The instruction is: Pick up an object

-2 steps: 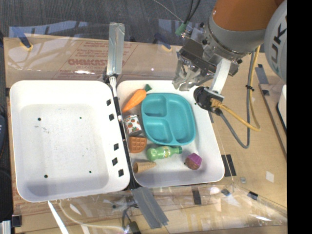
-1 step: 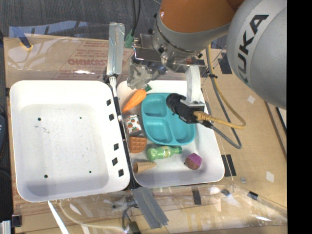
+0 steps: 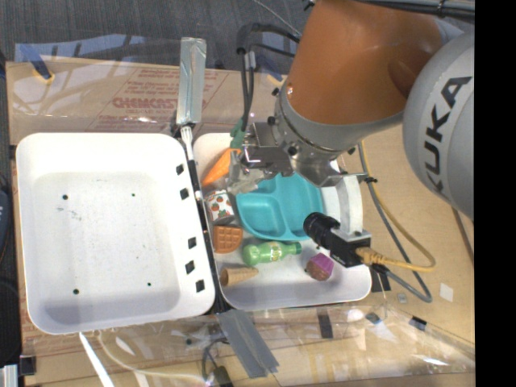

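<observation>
Left bin (image 3: 48, 184): bare white floor with a few dark specks, nothing to pick. Right bin (image 3: 355, 285), taken as landmark, holds all the candidates. Along its left wall, top to bottom: orange carrot-like piece (image 3: 216, 169), small printed box (image 3: 222, 206), waffle-patterned piece (image 3: 227, 238), cone (image 3: 239, 276) near the front-left corner. Centre of that bin: teal tray (image 3: 278, 210), tilted, largest item. Just in front of the tray: green bottle (image 3: 270, 253) lying on its side. Toward the bin's front right: purple item (image 3: 319, 267), next to a black cylinder (image 3: 330, 236) fixed to the arm. Tool (image 3: 251, 161) sits low over the back-left part of the bin, at the tray's upper edge beside the carrot piece; cannot tell whether it is open or closed, the wrist body hides it. Judgement: step in hand is the descent or reach for a grasp, nothing seen lifted yet. Next move calls for settling on one item, probably the tray rim or carrot, and closing cleanly. Obstacles: items are crowded, tray overlaps its neighbours, and the bin's left wall is close, so a pinch there may slip or catch two things.
</observation>
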`<move>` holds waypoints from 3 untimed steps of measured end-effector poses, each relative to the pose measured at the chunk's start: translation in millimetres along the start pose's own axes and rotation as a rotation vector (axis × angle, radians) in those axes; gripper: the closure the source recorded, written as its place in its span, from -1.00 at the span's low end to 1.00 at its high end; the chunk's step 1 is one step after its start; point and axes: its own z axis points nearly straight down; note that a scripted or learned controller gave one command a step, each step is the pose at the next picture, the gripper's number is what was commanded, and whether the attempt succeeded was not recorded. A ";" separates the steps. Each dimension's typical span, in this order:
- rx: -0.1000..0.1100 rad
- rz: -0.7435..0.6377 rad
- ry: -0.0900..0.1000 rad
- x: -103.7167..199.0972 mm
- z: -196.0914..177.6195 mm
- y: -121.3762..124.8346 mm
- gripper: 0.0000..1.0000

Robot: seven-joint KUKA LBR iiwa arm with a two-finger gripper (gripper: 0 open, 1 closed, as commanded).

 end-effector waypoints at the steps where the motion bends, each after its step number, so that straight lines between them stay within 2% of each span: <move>1: -0.004 -0.172 0.000 -67.9 -25.6 5.9 1.00; 2: -0.004 -0.288 0.000 27.6 -41.2 -1.4 1.00; 3: 0.011 -0.372 -0.001 75.1 174.4 27.3 1.00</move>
